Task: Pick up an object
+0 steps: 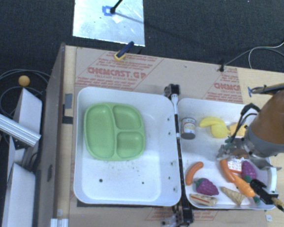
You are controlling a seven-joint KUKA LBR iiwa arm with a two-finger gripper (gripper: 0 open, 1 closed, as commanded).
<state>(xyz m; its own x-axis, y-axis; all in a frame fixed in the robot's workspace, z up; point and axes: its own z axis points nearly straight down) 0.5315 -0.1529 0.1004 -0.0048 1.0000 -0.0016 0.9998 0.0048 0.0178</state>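
**A:** Why is everything crowded into one bin?

**B:** My guess is that the right bin (209, 111) serves as the pick source. The toy food sits there: a banana (213, 126) near its far edge, a small can (188, 127) against its left wall, a sausage (193, 172) and a bunch of grapes (206, 186) toward the near left corner, a carrot (238, 181) and a cone-shaped wedge (233, 195) along the near edge. The left bin (126, 183) carries a green divided plate (114, 131) in its far left part.

**A:** And the arm?

**B:** The arm (278, 125) reaches in over the right bin's right edge, wrist tilted down, presumably lining up on the cluster there. The gripper (230, 150) is low, by the carrot's upper end and a red-and-white piece (234, 165).

**A:** Holding anything?

**B:** I cannot tell. The wrist hides the tips, so their spread is unreadable. The likeliest target, the carrot, lies on the bin floor just beside the gripper, toward the near right corner, its top at or under the tool.
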